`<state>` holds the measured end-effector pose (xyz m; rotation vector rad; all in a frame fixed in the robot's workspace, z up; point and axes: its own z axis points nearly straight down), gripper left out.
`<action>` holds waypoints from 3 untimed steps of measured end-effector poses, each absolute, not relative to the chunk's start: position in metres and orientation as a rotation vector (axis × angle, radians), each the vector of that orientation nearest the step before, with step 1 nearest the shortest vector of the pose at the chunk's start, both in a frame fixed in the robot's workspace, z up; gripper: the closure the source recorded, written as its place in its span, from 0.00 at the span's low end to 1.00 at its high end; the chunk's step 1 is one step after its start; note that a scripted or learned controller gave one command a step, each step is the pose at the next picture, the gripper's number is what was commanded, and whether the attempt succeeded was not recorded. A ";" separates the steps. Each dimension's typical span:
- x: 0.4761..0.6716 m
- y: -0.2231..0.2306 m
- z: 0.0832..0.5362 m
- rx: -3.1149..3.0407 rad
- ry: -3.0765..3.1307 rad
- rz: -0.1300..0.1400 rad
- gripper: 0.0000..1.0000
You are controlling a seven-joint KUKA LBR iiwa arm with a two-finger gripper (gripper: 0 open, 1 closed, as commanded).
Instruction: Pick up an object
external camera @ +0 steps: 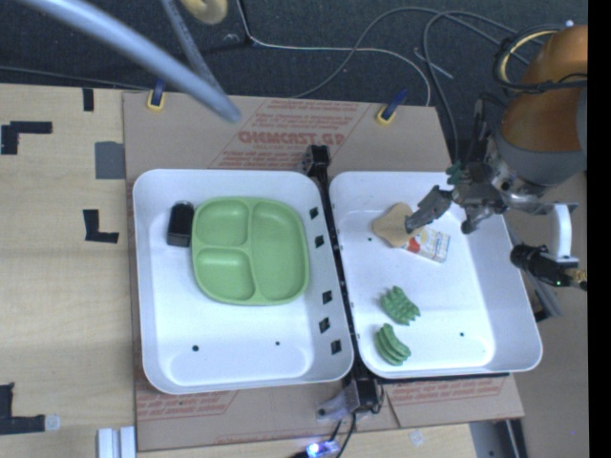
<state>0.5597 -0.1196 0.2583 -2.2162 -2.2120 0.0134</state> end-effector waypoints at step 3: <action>0.574 -0.126 0.167 -2.219 -2.220 0.006 0.00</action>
